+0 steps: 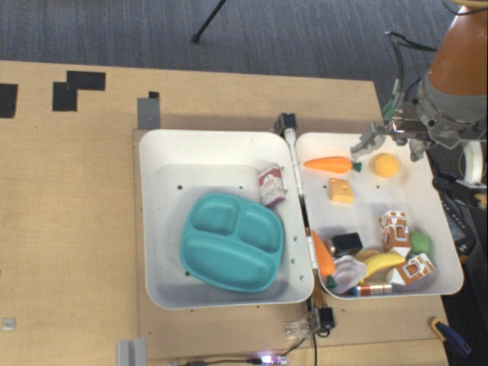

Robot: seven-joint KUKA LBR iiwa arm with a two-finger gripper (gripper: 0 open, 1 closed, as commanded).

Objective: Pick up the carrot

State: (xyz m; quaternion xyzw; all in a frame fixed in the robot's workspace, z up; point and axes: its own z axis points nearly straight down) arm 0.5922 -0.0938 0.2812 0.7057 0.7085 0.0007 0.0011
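Note:
The carrot (329, 164), orange with a green stub at its right end, lies flat near the far left corner of the right bin (446, 227). My gripper (393, 143) hangs over the far edge of that bin, up and to the right of the carrot and apart from it. Its fingers (369, 139) are spread open with nothing between them. A yellow round fruit (386, 165) sits just below the gripper.
The right bin also holds a yellow cheese wedge (341, 191), a second orange piece (323, 256) by the left wall, a black block (347, 243), a banana (383, 262) and small boxes (394, 229). The left bin (164, 204) holds a teal divided plate (232, 240) and a small carton (271, 185).

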